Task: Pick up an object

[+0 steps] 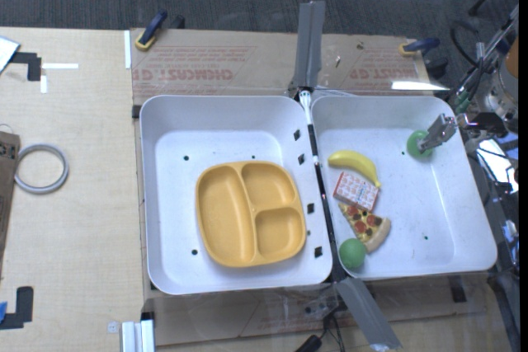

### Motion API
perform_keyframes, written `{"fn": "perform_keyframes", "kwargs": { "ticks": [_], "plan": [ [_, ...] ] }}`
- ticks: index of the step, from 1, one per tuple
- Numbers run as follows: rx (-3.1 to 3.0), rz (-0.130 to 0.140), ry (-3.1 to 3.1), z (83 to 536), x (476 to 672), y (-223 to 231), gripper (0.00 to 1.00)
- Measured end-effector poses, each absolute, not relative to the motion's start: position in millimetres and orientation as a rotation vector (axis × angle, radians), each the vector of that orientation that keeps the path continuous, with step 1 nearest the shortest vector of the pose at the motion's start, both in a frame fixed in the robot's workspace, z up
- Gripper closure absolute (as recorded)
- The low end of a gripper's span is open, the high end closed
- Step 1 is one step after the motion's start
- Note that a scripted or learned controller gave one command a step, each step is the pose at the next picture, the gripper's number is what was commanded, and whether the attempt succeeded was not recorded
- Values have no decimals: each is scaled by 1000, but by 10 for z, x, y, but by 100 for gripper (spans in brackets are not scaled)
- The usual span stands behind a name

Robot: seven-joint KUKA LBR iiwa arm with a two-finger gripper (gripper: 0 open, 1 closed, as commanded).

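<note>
My fingers [431,140] reach in at the right bin's [462,260] far right corner, over a small round green ball [417,144]; how far apart they stand I cannot tell. One smooth curved banana [355,163] lies slantwise, with one printed card box [356,193], one pizza slice [368,227] and one green lime [352,253] along the bin's left wall. The left bin [165,177] carries one glossy yellow three-part plate [250,213].
</note>
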State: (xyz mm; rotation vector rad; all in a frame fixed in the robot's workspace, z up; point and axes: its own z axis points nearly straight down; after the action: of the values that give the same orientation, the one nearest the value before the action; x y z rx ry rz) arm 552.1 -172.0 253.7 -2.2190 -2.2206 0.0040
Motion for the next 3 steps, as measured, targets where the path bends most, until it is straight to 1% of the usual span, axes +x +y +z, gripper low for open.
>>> {"fn": "perform_keyframes", "kwargs": {
  "ticks": [1, 2, 3],
  "plan": [
    [-2332, 4, -2103, 1814, 6108, -1041, 0],
    [-2230, -6, -2218, 959, 5393, -998, 0],
    [-2182, -12, -2275, 977, 6222, -1193, 0]
  ]
}}
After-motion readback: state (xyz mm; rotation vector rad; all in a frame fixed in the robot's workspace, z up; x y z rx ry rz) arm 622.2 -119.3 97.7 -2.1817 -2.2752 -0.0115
